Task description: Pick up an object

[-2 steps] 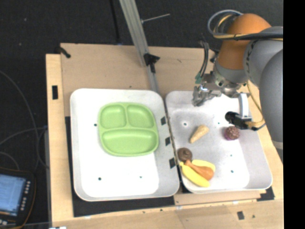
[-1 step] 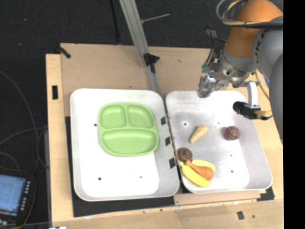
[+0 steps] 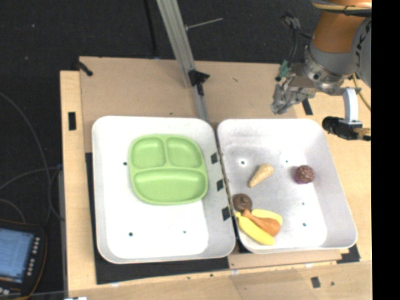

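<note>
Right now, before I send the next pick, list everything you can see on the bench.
left bin: 1, white, left half of bench
divided plate: 1, green, in left bin
right bin: 1, white, beside left bin
cone-shaped piece: 1, tan, middle of right bin
round piece: 1, dark maroon, right side of right bin
brown piece: 1, near-left of right bin
yellow and orange pieces: a small pile, near-left corner of right bin
gripper: 1, grey, above right bin's far edge

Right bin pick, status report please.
Gripper hovering above right bin's far edge, holding nothing. Dark round piece lies alone, untouched. Nothing in the way.
</note>
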Motion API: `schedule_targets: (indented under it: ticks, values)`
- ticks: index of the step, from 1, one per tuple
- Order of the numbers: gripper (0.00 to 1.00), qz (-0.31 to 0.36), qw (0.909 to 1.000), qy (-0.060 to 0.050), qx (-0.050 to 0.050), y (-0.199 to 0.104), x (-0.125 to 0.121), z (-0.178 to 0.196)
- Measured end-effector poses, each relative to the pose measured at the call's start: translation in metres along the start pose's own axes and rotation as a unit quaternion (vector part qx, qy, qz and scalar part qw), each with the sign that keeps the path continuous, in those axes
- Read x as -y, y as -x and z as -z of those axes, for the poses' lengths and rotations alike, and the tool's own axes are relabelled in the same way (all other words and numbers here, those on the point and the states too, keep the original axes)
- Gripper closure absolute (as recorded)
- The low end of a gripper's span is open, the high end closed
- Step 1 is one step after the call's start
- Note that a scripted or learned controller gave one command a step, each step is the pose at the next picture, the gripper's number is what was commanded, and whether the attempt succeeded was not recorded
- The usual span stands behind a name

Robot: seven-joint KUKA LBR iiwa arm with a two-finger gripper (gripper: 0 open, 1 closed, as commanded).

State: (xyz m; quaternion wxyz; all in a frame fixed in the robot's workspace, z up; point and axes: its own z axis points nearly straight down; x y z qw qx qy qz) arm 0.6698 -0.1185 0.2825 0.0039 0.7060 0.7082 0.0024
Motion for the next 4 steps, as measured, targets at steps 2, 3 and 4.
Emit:
schedule_targets:
  ticks: [2, 3, 4]
  values:
    - [1.00, 0.001, 1.0000, -0.005, -0.001, -0.057, 0.003, -0.004]
    - [1.00, 0.002, 1.0000, -0.005, -0.002, -0.114, 0.010, -0.019]
    - [1.00, 0.002, 1.0000, -0.005, -0.002, -0.172, 0.021, -0.033]
